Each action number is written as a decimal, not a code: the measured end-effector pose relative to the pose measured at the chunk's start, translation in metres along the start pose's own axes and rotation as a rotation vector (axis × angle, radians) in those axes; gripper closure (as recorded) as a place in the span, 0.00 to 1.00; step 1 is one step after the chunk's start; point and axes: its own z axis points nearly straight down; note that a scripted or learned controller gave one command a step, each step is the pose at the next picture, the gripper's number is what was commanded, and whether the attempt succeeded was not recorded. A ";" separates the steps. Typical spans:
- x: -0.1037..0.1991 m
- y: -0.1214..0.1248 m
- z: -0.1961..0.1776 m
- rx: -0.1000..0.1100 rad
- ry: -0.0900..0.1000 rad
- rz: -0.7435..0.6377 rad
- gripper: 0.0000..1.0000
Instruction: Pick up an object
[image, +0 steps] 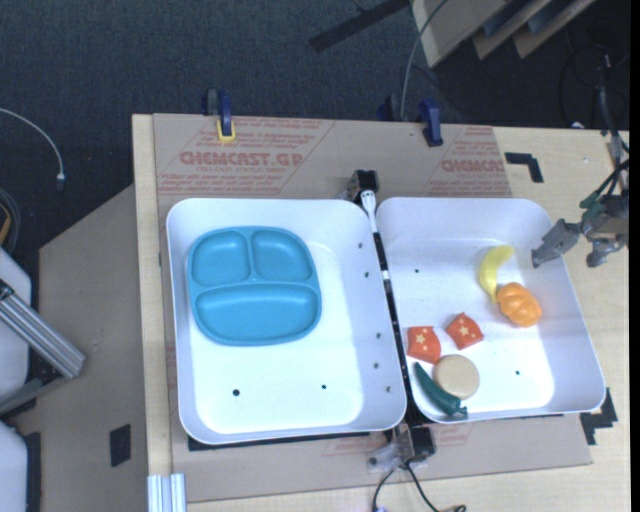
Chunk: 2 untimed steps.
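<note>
— Jaws first: what do you see on the gripper (573, 246)?

— Spread apart, I'd say, two grey fingers splayed with nothing between them. It sits at the right edge of the frame, over the right rim of the right bin (565, 385).

— Go across from the left for me.

— On my screen the left bin (345, 390) carries a blue divided plate (256, 285) in its upper left part. In the right bin, low and near the left wall, I see a green piece (436, 388) curling under a tan round disc (457, 375). Just above those are two red pieces (424, 343), side by side. Further right, a yellow banana-like piece (493, 267) touches an orange fruit (519, 304) below it.

— How close is the gripper to those?

— Near the yellow one, up and to its right, not touching.
</note>
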 end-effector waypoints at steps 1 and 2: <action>0.001 0.003 -0.007 -0.013 -0.004 -0.004 0.00; 0.008 -0.002 0.053 -0.007 -0.001 -0.004 0.00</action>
